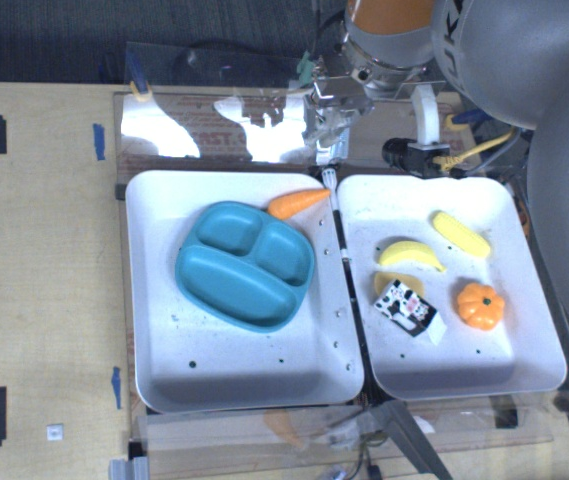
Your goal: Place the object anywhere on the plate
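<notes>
Bench: pale wooden bench top [44, 298] with black corner marks and blue tape bits.
On it: two shallow white plastic bins, left bin [154, 348] touching right bin [524, 358].

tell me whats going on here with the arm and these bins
A grey KUKA arm reaches in over the far rim between two white bins, its gripper above the carrot. The carrot lies in the left bin, just off the blue plate. The right bin holds a banana, a small pumpkin and other toys.
</notes>
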